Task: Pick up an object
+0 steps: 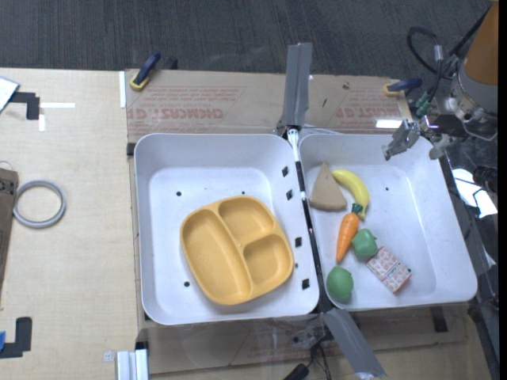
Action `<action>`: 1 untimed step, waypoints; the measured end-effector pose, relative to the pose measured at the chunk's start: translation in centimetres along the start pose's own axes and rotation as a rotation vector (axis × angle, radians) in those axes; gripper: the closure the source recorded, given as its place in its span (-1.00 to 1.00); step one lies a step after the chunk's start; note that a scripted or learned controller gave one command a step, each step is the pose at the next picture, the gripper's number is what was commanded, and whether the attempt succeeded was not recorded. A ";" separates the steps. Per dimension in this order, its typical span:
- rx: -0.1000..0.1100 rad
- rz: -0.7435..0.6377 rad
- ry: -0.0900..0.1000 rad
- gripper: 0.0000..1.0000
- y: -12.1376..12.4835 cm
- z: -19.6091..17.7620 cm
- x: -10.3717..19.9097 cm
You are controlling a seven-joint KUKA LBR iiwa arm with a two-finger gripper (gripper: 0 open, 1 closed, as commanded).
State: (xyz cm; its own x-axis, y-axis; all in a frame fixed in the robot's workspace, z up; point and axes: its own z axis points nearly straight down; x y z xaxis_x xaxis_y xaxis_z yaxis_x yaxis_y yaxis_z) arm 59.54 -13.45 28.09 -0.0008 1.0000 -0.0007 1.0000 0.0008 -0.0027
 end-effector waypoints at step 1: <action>0.001 0.117 0.000 -1.00 1.3 12.7 3.0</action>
State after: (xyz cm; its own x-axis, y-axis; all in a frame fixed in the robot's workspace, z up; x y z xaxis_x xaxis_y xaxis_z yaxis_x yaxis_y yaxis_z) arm 60.79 -10.46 15.38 0.1163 0.9932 -0.0008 0.9932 -0.1163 -0.0032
